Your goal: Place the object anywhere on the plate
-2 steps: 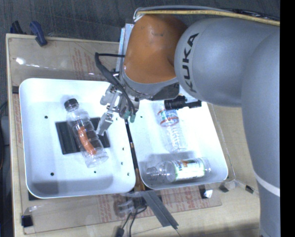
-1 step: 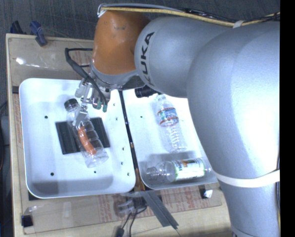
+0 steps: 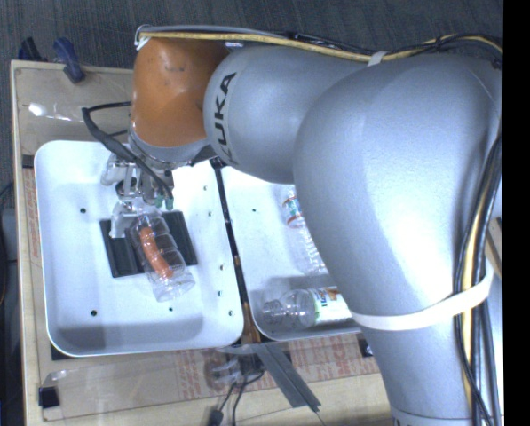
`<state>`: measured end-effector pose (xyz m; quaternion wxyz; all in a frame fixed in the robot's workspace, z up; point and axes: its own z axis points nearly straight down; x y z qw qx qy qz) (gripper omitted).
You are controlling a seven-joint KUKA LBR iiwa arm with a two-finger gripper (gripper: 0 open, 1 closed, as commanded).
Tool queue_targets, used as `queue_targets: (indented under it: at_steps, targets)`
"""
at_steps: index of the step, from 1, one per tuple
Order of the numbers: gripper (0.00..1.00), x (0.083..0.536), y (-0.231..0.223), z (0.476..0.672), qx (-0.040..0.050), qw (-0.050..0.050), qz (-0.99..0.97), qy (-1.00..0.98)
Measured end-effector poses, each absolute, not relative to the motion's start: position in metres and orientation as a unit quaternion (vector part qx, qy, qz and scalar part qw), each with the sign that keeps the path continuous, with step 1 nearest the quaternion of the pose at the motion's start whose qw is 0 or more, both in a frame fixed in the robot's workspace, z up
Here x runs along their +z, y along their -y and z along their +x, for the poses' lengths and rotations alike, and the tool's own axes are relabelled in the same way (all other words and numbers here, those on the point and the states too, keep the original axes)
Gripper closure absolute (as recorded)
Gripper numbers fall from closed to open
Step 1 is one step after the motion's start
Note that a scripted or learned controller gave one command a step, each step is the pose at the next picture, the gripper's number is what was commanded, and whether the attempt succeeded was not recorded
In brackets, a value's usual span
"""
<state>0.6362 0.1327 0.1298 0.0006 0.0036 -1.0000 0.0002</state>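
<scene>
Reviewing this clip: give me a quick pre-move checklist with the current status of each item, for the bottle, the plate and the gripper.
1. Bottle located: ok, a clear bottle with orange contents lies in the left bin.
2. Plate located: ok, a dark flat square in the same bin.
3. Bottle over plate: ok, it lies mostly on it, with its lower end past the plate's edge.
4. Gripper position: ok, just above the bottle's upper end.
5. Bottle between the gripper's fingers: cannot tell.
6. Right bin items away from the plate: ok, two clear bottles lie there.
</scene>
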Motion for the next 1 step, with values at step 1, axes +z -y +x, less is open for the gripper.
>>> queue_targets:
  at_steps: [1]
  targets:
    - [0.00,0.1430,-0.1404,0.6548,-0.0004,-0.003,0.036,0.999]
